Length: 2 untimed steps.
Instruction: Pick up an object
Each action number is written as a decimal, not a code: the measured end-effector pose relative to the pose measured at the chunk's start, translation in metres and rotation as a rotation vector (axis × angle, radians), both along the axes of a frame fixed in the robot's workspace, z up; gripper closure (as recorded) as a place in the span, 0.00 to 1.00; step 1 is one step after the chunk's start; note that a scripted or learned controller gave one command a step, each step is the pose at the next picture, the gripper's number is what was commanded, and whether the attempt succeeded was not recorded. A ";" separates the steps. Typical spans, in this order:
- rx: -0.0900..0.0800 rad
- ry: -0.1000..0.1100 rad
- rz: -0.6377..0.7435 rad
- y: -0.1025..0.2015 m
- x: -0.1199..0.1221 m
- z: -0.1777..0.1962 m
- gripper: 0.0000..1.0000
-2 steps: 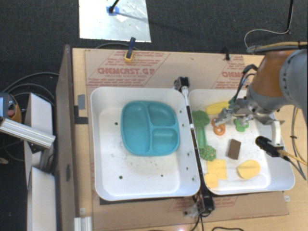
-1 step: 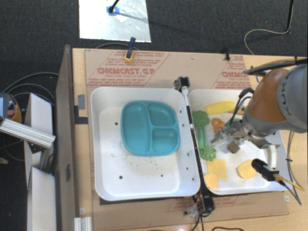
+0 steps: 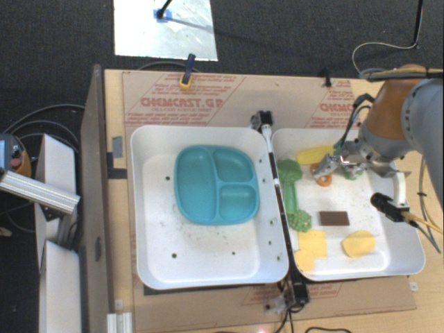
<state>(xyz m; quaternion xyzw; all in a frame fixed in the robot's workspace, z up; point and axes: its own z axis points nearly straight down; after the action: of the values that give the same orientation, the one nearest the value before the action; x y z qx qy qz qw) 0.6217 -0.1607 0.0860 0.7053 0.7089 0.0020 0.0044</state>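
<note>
My gripper [image 3: 341, 161] hangs low over the back of the right bin [image 3: 406, 255], reaching in from the right. Just left of it and slightly nearer lies a small orange piece [image 3: 322, 176], close to the gripper's tip; whether they touch is unclear. A yellow item [image 3: 313, 154] lies at the bin's back, left of the gripper. A brown block [image 3: 334, 218], a yellow lump [image 3: 358, 243] and a flat yellow slice [image 3: 311, 245] lie toward the front. A long green item [image 3: 288, 183] and a green floret [image 3: 300, 220] lie along the left wall.
The left bin [image 3: 156, 255] holds a teal divided plate [image 3: 215, 184]. A black bar [image 3: 276, 186] runs along the seam between the bins. The grey arm with its orange band [image 3: 388, 109] crosses the right bin's back right corner. Cables lie at the far right.
</note>
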 end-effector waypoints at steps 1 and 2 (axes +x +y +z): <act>0.005 0.024 0.001 0.058 0.034 -0.002 0.00; 0.003 0.010 -0.005 0.052 -0.002 -0.002 0.00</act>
<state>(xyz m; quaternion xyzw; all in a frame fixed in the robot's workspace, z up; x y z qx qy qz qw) 0.6193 -0.1088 0.0842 0.7070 0.7072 -0.0006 -0.0004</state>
